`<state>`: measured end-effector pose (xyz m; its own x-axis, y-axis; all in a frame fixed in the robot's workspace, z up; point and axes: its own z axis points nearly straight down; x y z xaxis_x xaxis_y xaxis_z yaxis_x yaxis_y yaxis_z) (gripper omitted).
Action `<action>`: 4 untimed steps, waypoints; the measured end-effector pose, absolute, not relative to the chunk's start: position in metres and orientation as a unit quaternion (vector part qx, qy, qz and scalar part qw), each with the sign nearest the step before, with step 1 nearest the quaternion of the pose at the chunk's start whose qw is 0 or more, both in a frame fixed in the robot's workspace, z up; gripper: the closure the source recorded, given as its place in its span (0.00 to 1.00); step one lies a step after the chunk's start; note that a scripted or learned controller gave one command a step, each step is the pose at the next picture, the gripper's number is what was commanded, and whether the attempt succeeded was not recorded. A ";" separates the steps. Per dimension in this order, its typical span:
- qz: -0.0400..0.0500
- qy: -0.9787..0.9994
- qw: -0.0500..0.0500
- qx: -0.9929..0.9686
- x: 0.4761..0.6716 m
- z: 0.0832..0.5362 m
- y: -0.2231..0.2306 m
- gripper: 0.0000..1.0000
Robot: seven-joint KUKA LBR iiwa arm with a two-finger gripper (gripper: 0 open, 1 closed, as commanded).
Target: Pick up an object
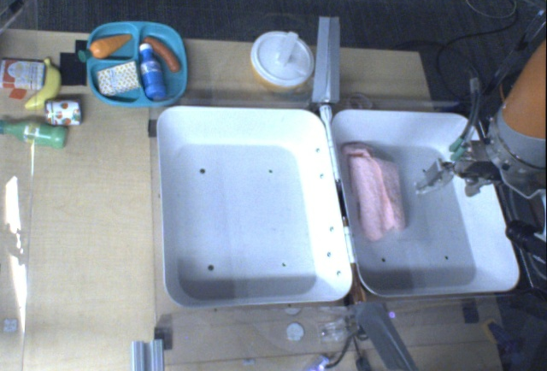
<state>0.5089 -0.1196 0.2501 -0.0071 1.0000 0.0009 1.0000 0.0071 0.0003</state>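
A pink folded cloth (373,191) lies in the left half of the right bin (491,275), close to the divider between the bins. My gripper (450,180) hangs over the right half of the same bin, to the right of the cloth and apart from it. It is open, and between its fingers I see only the bin floor. The grey arm with its orange band (527,96) comes in from the right edge.
The left bin (171,190) sits beside the right one. Behind the bins are a white-lidded round container (282,59) and a blue divided tray (175,49) of toy food. Small toys (43,108) lie at the far left of the bench.
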 end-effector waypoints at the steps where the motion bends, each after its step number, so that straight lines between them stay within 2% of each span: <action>1: 0.000 -0.703 0.001 -0.711 0.487 0.175 -0.112 0.00; 2: -0.001 -0.758 0.000 -0.652 0.548 0.113 -0.085 0.00; 3: -0.004 -0.758 -0.006 -0.652 0.568 0.090 -0.119 0.00; 4: 0.001 -0.832 -0.001 -0.555 0.665 0.088 -0.109 0.00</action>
<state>0.6649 -0.1093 0.0877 -0.3829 0.9238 -0.0020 0.9238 0.3829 -0.0001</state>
